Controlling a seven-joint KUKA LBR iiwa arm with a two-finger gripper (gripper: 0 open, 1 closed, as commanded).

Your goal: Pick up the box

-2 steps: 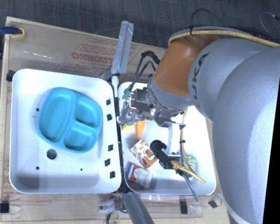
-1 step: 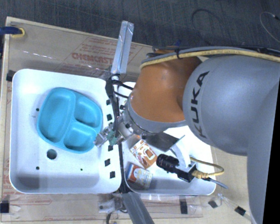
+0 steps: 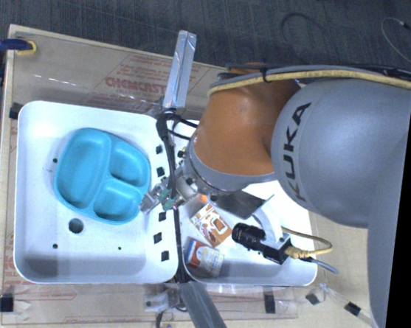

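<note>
Camera view, one frame.

- The grey KUKA arm (image 3: pixel 341 146) with its orange band (image 3: pixel 235 137) reaches in from the right and hides most of the right-hand shallow white bin (image 3: pixel 251 280).
- The two-finger gripper (image 3: pixel 158 200) sits low over the ridge where the two bins meet, its tip at the right rim of the teal plate. Spread or closed: cannot tell, the wrist blocks the angle.
- The small white carton box with orange-brown print (image 3: pixel 210 225) lies in the right bin, close to that bin's left wall. It is tilted, just to the right of the gripper and apart from its tip.
- Just below the box in the view lies a small orange, white and blue pack (image 3: pixel 204 257). Can or carton: cannot tell.
- The left-hand shallow white bin (image 3: pixel 33 205) holds a teal plastic three-compartment plate (image 3: pixel 100 176), which lies flat with one large section on the left and two smaller ones on the right.
- A small dark round spot (image 3: pixel 75 226) sits on the bin floor below the plate. Hole or object: cannot tell.
- The tan bench top with red print (image 3: pixel 90 71) carries both bins.
- A silver metal bar (image 3: pixel 180 71) stands at the far end of the bin seam.
- A blue clamp (image 3: pixel 12 45) grips the bench's far-left corner.
</note>
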